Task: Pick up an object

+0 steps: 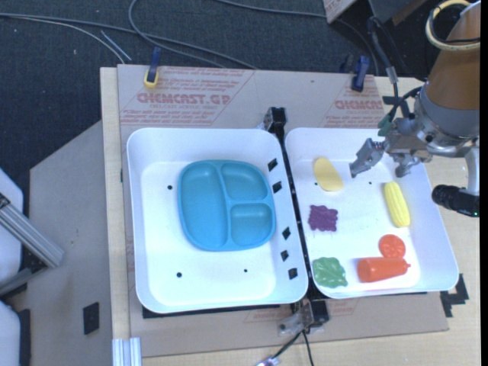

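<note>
Nearest the front edge of the right bin (446,269): green leafy toy (329,272) at the front-left, just beside it to the right a red-orange sausage-like piece (381,268), with a red tomato-like round (392,245) touching its top. Next row back: purple grape cluster (322,218) near the bin's left wall, yellow corn cob (396,203) lying lengthwise toward the right side, well apart from the grapes. Further back: yellow lemon-shaped piece (329,174) near the back-left of that bin.

Left bin (145,204) holds a blue three-compartment tray (226,204), roughly centred, lying flat.

Claw (389,158) hangs over the back half of the right bin, between the lemon-shaped piece and the corn, above both. Fingers look spread apart, one tip toward the lemon side, the other toward the corn; nothing between them. Arm comes in from the right, orange band (456,63) above the wrist.

Both bins sit on a cardboard-covered table (198,97); blue clamps (153,73) at the back edge, cables (191,21) on the dark floor beyond.
</note>
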Controlling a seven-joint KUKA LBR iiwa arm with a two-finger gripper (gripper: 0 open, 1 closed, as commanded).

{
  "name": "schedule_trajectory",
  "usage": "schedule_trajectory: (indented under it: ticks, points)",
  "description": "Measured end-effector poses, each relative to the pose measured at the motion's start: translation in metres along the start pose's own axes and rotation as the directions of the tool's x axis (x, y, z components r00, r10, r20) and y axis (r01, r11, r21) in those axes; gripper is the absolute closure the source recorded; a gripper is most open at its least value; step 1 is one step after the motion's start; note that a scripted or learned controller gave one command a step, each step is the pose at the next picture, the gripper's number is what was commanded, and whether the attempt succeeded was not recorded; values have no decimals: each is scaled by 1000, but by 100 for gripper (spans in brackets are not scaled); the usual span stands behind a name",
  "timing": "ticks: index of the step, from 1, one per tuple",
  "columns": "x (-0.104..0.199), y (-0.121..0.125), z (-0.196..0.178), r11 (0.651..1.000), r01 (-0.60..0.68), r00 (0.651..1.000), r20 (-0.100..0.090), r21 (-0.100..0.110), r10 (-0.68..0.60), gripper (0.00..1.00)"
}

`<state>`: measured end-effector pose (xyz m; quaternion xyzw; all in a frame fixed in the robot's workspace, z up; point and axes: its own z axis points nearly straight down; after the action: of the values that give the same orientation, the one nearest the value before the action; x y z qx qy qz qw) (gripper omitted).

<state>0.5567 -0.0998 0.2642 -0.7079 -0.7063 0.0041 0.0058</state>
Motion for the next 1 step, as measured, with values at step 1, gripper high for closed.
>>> schedule_trajectory:
  ticks: [1]
  points:
    - [0, 2, -6, 1000, 3, 1000, 1, -13, -3, 0]
